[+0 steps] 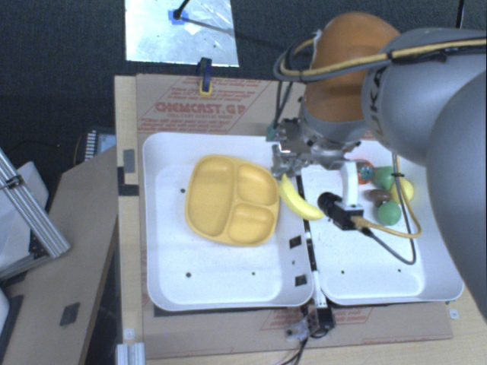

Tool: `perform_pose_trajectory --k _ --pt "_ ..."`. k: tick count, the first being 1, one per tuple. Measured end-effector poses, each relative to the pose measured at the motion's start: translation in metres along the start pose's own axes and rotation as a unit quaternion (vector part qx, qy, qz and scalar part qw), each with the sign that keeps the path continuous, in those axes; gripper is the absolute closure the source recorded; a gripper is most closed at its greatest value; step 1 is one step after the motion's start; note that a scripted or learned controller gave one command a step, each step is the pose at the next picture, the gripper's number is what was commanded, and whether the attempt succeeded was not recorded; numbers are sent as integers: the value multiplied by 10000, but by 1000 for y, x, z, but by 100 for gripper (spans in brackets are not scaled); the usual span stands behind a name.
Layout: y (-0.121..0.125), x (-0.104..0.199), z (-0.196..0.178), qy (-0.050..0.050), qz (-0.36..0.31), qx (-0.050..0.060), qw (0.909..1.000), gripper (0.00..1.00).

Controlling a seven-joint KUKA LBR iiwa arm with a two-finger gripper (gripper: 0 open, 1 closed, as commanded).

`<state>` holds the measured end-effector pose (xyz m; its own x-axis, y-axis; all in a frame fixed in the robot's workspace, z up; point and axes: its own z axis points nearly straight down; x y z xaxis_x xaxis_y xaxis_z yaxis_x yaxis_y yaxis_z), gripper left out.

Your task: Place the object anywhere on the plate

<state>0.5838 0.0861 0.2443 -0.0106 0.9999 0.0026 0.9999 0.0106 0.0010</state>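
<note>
From the overhead camera you see a smooth, curved yellow banana (300,201) hanging across the divide between the two bins, just right of the plate (231,199). The pincer (284,170) is closed on the banana's upper end. The plate is glossy yellow plastic, rounded, with three compartments, lying in the left white bin (163,272). Green and yellow round toys (389,196) cluster in the right bin (380,280).

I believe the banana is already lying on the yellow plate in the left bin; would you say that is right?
Not quite. In the camera view the banana is beside the yellow plate, off its right edge near the divider between the two bins, just below the claw. The plate does sit in the left bin.
</note>
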Motion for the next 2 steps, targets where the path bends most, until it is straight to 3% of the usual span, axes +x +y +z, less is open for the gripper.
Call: perform_pose_trajectory --k 1,2 --pt "-5 58 9 -1 1 3 10000 100" --pt "-3 53 23 -17 46 8 10000 100"
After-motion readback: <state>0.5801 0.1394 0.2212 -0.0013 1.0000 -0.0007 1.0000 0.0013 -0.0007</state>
